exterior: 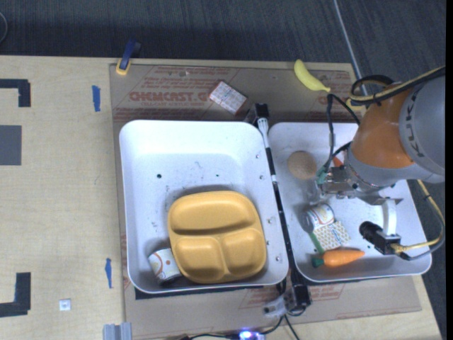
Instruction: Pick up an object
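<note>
My gripper (330, 184) is over the middle of the right bin (417, 264), below the arm's orange band (379, 140). Just in front of it stands a small white cup (320, 217), with a patterned packet (333, 235) beside it. An orange carrot (340, 258) with a green end lies by the bin's front wall. A tan round object (301, 165) rests to the left of the gripper, apart from it. In the left bin (141, 161) sit a yellow divided tray (216, 236) and a small white-and-orange cup (163, 264).
Behind the bins, on the cardboard, lie a yellow banana (310, 76) and a checked card (226, 96). A blue clip (127, 55) sits at the back left corner. A black pen (262, 115) lies at the ridge between the bins.
</note>
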Controlling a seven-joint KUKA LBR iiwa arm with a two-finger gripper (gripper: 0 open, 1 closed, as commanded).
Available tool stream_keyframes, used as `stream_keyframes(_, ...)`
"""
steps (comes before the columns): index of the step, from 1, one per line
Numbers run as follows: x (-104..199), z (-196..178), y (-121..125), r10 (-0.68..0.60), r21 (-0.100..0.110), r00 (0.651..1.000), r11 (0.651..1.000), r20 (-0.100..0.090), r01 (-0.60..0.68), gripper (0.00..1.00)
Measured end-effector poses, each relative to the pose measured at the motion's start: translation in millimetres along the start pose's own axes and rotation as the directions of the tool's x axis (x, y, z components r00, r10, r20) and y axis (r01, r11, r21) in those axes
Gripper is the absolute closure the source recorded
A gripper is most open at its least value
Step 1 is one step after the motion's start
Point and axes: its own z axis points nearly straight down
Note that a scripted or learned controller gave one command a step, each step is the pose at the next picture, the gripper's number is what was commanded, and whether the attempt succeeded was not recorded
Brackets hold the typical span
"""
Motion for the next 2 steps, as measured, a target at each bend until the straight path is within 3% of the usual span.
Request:
stream_keyframes(1, 88.9, -89.2, 3.1, -0.003, 0.004, 1.0, 1.0, -0.001, 0.003, 1.0)
stream_keyframes(2, 88.5, -89.1, 2.9, -0.002, 0.004, 1.0, 1.0, -0.001, 0.002, 0.0)
